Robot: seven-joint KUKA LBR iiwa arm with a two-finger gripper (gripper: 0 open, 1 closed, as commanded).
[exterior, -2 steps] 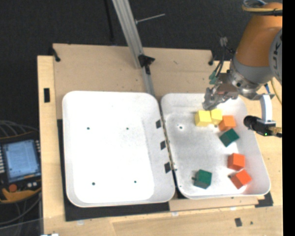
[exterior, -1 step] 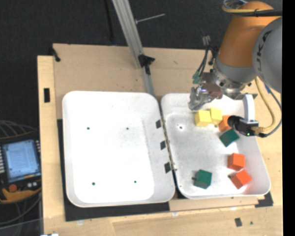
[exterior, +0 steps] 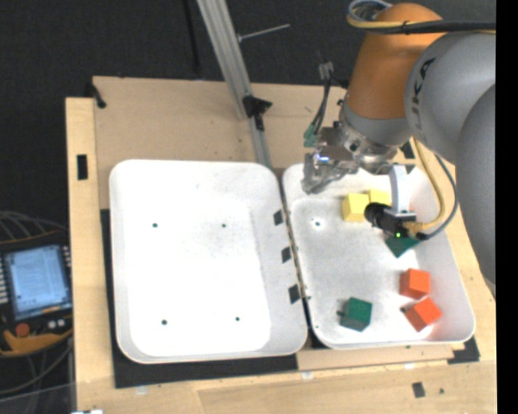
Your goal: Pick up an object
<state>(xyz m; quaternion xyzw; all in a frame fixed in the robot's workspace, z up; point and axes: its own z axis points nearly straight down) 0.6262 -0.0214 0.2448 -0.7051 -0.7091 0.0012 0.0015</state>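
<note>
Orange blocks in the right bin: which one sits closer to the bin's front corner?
The lower orange block, tilted, by the right bin's front right corner. The other orange block sits just above it, nearer the dark green piece.

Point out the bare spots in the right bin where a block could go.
In the right bin, the left strip from the claw down to the green block is bare. The right side is crowded: yellow block, two orange blocks.
</note>
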